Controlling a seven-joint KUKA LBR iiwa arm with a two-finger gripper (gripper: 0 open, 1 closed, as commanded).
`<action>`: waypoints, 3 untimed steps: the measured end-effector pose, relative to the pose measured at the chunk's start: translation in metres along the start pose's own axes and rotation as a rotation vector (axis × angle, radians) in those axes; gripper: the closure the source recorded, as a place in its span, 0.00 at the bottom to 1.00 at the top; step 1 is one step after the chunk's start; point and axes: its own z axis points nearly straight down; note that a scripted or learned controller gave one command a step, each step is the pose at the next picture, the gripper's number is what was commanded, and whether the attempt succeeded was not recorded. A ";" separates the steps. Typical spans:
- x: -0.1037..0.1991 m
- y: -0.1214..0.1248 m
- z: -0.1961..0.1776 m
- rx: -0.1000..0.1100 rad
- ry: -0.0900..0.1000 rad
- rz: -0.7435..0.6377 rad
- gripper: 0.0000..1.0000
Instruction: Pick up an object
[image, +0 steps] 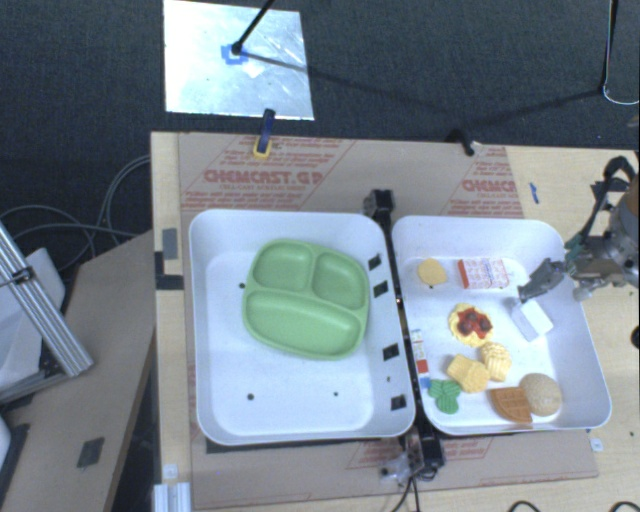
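The left bin (215, 300) held a green tray (305, 300) with three compartments, lying a little above the bin's middle and tilted slightly. Black clips (382, 290) ran down the seam between the left bin and the right bin (580, 400).

All the small objects sat in the right bin, and their places are given from the pizza (471, 323), a small round piece with red topping near the bin's middle. Up and to the left of the pizza lay a yellow disc (432, 272). Straight above the pizza, beside the disc, lay a red-and-white packet (484, 273). Below the pizza, touching or nearly so, was a pale corn piece (494, 358). Just left of the corn, and below the pizza, sat a yellow cheese block (467, 374). Further down and left, at the bin's inner edge, lay a green vegetable (445, 397). Down and right of the pizza lay an orange waffle (511, 404) with a tan bun (541, 393) touching its right side. A white block (532, 319) lay to the right of the pizza, apart from it.

The gripper (541, 280) hung up and to the right of the pizza, just above the white block, reaching in from the right rim. Whether it was released or clenched could not be told, and nothing could be seen held in it.
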 end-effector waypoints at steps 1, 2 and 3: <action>0.000 0.002 -0.006 -0.011 -0.003 -0.003 0.00; 0.001 0.009 0.055 -0.007 -0.001 -0.002 0.00; 0.012 0.006 0.108 -0.007 -0.001 -0.002 0.00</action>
